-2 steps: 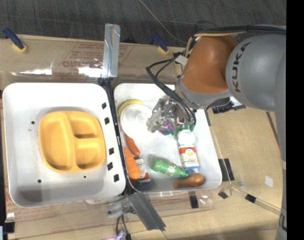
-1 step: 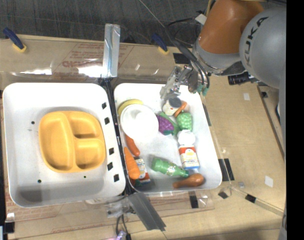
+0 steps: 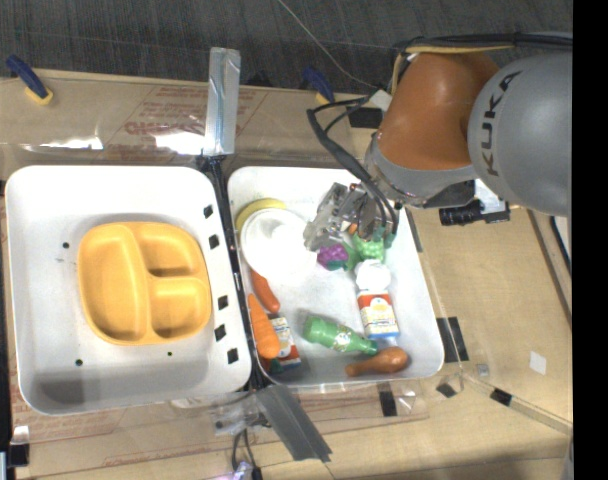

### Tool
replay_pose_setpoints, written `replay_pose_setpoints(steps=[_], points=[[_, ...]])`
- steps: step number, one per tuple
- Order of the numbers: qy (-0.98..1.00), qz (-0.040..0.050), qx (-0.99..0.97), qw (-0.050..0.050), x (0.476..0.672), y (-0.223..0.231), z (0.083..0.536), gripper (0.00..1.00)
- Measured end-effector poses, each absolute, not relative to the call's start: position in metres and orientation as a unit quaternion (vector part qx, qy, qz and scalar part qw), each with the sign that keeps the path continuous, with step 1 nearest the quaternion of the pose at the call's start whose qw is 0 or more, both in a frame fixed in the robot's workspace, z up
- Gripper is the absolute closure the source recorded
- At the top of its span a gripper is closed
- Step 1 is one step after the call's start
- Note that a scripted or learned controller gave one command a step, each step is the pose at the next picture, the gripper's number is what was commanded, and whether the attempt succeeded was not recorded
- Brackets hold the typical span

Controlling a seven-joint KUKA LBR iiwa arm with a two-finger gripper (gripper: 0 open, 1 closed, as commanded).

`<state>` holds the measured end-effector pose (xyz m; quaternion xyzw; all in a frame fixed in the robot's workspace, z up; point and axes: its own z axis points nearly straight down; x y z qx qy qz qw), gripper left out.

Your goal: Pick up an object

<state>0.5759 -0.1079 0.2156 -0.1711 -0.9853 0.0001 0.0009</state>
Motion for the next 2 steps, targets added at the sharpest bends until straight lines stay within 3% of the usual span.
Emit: replay_pose_setpoints(steps=[1, 2], points=[[-0.970, 0.0001, -0.241, 0.001, 0.537, -0.081, 0.204, 1.00], [-0.949, 0.0002, -0.315, -0.002, 0.648, -0.089, 0.244, 1.00]])
